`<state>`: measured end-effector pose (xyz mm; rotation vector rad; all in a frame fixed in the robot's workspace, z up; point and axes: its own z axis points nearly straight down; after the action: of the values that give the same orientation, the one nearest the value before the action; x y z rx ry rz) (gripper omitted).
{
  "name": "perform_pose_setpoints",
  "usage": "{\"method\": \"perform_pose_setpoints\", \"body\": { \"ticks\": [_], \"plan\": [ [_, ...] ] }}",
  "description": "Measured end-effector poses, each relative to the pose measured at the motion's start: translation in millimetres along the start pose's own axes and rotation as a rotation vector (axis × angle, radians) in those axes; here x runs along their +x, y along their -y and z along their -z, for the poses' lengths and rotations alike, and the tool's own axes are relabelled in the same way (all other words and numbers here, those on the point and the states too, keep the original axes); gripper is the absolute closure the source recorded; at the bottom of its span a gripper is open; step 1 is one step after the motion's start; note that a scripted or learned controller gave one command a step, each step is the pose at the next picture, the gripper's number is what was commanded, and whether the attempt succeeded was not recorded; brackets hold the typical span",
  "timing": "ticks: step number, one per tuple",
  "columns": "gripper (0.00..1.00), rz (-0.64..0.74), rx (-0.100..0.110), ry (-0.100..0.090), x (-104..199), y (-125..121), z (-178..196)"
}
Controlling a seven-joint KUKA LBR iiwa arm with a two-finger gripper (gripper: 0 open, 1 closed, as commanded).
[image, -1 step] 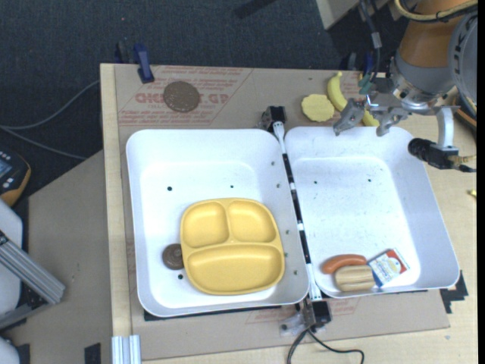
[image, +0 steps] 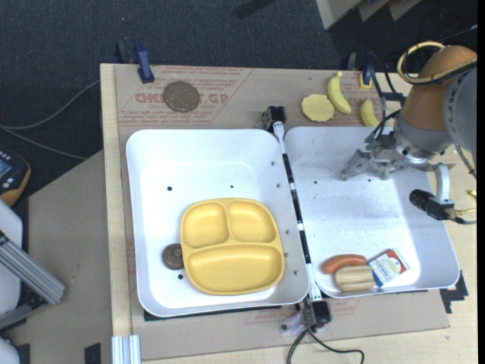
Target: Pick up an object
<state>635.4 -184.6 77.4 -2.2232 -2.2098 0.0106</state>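
- The arm (image: 443, 101) reaches in from the right, and its gripper (image: 371, 165) hangs over the far part of the right bin (image: 356, 211).
- The gripper's fingers (image: 350, 171) look spread apart, so I think it is open. There is nothing between them.
- I cannot tell for sure if the fingertips touch the floor of the bin or are just above it.
- The things to pick up in the right bin are at the near end: a toy hot dog (image: 347, 271) and a small carton (image: 388, 267) just beside it, touching or almost touching.
- Both are well apart from the gripper, so I think the pick is only starting.
- To do it well, the gripper should go to the near end, stop right over one thing, and come down with one finger on each side.
- The hot dog and the carton sit close together and near the bin wall, so a finger may bump the other one or the wall.
- The left bin (image: 151, 173) has a yellow plate (image: 229, 245) with three parts, and a brown round thing (image: 173, 257) touches its left edge.
- Outside the bins, on the far side of the bench, lie a toy banana (image: 339, 95), a yellow round piece (image: 317, 108) and a brown disc (image: 181, 95).
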Motion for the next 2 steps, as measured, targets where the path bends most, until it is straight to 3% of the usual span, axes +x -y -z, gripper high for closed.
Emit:
{"method": "perform_pose_setpoints", "body": {
  "ticks": [1, 2],
  "plan": [
    [0.0, 0.004, -0.002, -0.003, 15.4, 61.6, 6.3],
    [0.0, -0.001, -0.003, -0.001, -24.9, 127.6, 5.6]
  ]
}}
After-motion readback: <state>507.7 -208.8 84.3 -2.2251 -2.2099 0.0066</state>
